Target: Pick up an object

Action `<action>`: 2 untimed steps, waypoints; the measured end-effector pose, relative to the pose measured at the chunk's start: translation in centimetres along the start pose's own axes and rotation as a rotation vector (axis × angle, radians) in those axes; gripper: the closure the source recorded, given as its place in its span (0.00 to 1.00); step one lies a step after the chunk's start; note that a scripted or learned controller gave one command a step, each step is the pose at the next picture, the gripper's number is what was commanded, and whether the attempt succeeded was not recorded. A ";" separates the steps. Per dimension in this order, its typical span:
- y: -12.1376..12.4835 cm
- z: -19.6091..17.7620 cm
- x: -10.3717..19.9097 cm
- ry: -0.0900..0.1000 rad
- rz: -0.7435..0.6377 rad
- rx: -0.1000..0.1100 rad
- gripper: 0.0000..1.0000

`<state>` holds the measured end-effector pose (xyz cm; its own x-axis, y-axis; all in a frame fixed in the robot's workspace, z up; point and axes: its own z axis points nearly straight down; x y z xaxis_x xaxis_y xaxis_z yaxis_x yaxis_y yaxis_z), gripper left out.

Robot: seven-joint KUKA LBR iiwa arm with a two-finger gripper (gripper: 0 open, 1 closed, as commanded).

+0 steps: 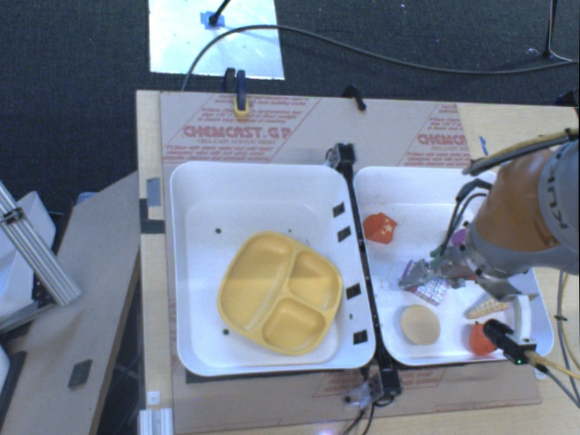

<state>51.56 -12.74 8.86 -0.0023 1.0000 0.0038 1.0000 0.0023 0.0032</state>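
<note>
The arm comes in from the right over the right bin, its orange band above the wrist. My gripper points left and sits low over a small silvery patterned packet in the middle of that bin. A red die-like block lies at the bin's upper left. A round tan disc rests near the front wall. A pale cone-shaped piece and a red-orange item lie at the front right. A purple item peeks out beside the wrist.
The left bin holds a yellow compartment plate. A black divider clamp runs between the bins. Cables cross the dark floor behind the bench, and a metal rail stands at the left.
</note>
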 end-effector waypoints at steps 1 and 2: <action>0.3 -1.3 -0.4 -0.010 0.002 -0.016 1.00; 0.6 -7.8 -0.3 -0.006 -0.002 -0.004 1.00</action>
<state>52.10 -13.07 16.61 -0.0044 1.0000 -0.0018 1.0000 0.0044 0.0074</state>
